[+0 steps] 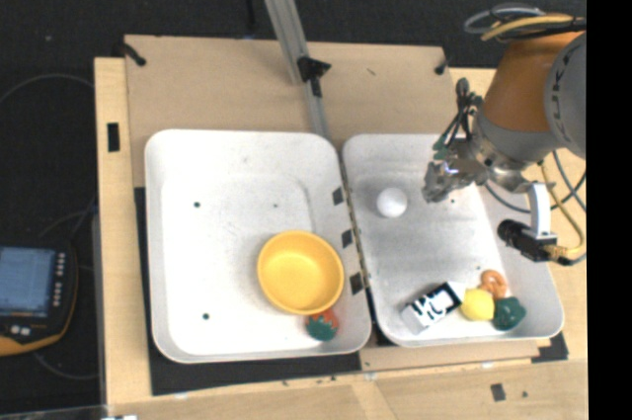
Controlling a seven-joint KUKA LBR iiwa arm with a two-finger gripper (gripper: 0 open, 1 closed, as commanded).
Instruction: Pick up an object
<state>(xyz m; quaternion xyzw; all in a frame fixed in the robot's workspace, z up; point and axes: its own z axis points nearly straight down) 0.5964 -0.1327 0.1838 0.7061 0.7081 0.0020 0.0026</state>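
My gripper [437, 183] hangs over the upper part of the right bin [434, 240], near its back wall, and from this slant I cannot tell how it stands, nor do I see anything in it. Just to its left on the bin floor lies a white ball [392, 203], close but apart from it. In the near right corner of the same bin I see a cluster: a black-and-white block [432, 306], a yellow ball [477, 305] just beside it, a green piece [509, 313] touching the yellow one on its right, and an orange ring [493, 284] just behind them. In the left bin [217, 201] a yellow bowl [300, 271] sits upright toward the near right corner, and a small green-and-red toy [322, 325] lies against its front edge. A grey pole [281, 8] slants across the bench behind the bins.
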